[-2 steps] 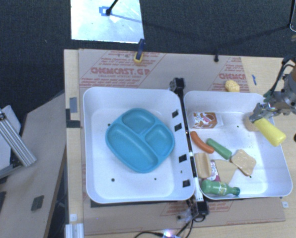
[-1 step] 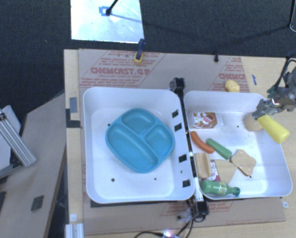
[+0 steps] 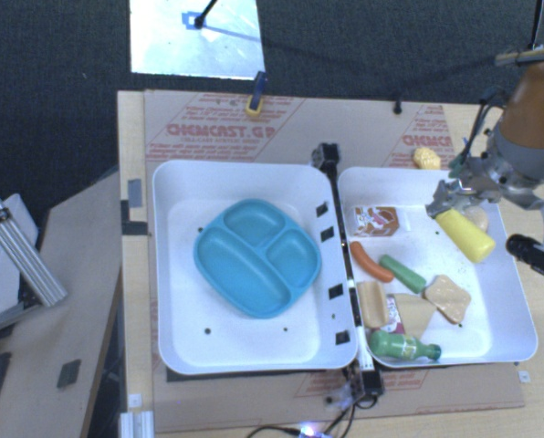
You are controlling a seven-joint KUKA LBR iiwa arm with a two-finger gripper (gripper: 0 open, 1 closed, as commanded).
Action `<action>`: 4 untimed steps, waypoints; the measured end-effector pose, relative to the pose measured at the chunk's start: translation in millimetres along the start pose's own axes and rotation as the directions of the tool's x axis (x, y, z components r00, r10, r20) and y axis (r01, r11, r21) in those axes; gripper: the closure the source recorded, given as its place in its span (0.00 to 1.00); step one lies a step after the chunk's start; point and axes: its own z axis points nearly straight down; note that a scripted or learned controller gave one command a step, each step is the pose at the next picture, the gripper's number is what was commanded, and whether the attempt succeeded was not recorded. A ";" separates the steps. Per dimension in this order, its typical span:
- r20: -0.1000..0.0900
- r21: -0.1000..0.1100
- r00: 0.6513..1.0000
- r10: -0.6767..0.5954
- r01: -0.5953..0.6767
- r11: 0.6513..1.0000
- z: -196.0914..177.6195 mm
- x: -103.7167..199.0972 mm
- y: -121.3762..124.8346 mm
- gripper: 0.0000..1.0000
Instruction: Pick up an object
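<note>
A grey robot arm with an orange band reaches in from the right, its tool (image 3: 451,204) over the upper part of the right-hand white bin (image 3: 518,336). A yellow bottle (image 3: 465,234) sits at the tip of the tool, tilted, one end tucked under the tool and the rest slanting down to the right; it looks pinched at that end, though whether it is truly gripped or only lying beneath the tool cannot be told from this angle. The bottle looks like a light, hollow plastic toy: stiff, smooth and rounded, so likely to slip or swing if held only by its end, and a hold across its middle would probably be steadier. Other toy foods lie in the same bin: a small printed packet (image 3: 375,220), an orange sausage (image 3: 372,262), a green pickle (image 3: 402,273), a slice of toast (image 3: 448,297), and a green bottle (image 3: 403,345) against the near wall. They are near one another but apart from the yellow bottle, leaving room around it. The left bin (image 3: 176,336) holds a blue divided plate (image 3: 256,256). Both bins have smooth, shallow, slippery-looking floors and rest on a counter (image 3: 281,121) covered with printed cardboard, where a small yellow item (image 3: 427,158) lies just beyond the right bin.
</note>
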 end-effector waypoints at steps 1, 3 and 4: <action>0.000 0.001 1.000 0.001 -0.001 1.000 10.2 53.9 2.6 1.00; 0.000 0.002 1.000 0.000 0.000 1.000 2.3 164.4 -6.3 1.00; 0.000 -0.001 1.000 0.002 -0.002 1.000 -4.1 202.6 3.7 1.00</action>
